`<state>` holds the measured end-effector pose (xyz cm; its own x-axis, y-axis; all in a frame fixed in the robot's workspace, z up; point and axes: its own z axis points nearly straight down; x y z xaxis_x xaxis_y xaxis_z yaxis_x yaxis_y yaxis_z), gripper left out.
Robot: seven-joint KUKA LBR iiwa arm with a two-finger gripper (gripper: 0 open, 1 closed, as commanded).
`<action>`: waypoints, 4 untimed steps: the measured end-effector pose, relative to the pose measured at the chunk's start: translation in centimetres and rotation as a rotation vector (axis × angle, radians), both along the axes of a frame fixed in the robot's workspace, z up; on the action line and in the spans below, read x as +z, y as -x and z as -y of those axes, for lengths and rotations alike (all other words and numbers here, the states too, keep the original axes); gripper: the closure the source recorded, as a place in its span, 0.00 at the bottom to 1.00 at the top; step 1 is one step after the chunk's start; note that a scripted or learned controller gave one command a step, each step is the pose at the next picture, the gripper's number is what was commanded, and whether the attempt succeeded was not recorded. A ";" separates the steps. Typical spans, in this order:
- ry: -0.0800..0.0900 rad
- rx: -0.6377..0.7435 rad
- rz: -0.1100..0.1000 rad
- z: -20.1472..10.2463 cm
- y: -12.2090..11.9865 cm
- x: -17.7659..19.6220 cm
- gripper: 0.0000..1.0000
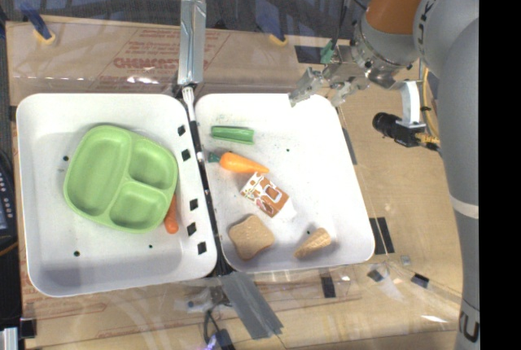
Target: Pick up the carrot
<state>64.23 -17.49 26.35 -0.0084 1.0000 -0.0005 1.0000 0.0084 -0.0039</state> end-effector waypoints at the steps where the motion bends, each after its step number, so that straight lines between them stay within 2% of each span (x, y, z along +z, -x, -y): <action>1: -0.001 -0.138 -0.005 -5.8 -0.7 -11.7 0.00; 2: 0.000 -0.199 -0.002 -7.9 4.7 -17.3 0.00; 3: 0.000 -0.194 -0.004 -7.9 4.7 -16.3 1.00; 4: -0.001 -0.318 0.004 -13.2 1.3 -5.9 1.00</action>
